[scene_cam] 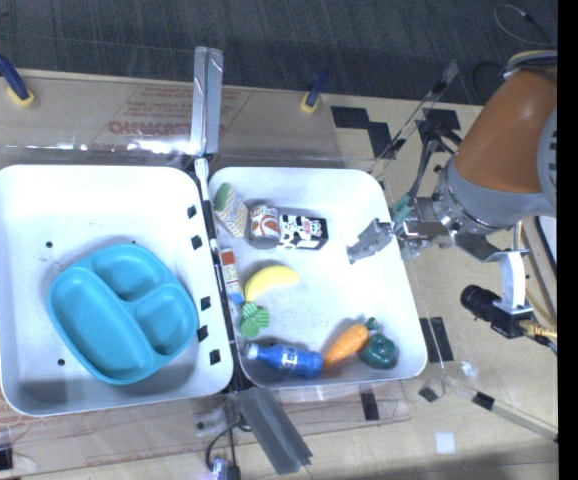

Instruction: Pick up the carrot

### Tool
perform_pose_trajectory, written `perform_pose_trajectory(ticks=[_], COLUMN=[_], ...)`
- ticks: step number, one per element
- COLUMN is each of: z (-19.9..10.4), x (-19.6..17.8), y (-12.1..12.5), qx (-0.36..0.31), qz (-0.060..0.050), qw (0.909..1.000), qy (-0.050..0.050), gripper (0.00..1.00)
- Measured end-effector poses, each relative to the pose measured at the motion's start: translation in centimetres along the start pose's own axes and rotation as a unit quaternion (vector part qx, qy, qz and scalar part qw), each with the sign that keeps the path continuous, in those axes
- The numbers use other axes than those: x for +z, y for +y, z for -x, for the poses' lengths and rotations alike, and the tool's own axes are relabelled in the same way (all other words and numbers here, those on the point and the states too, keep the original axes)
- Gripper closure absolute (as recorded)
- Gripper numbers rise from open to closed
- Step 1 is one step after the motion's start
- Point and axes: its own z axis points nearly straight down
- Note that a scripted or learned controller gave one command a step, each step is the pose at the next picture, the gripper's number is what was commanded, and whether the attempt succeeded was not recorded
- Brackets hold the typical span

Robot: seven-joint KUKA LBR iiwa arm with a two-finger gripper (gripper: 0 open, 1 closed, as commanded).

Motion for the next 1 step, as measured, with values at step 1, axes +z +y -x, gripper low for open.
perform_pose_trajectory(ticks=[1], z=[3.24], x=[17.93], y=[-3.04], qx=[-0.021], qz=[0.001], qw=[0.9998], qy=[0.001], gripper=[0.0])
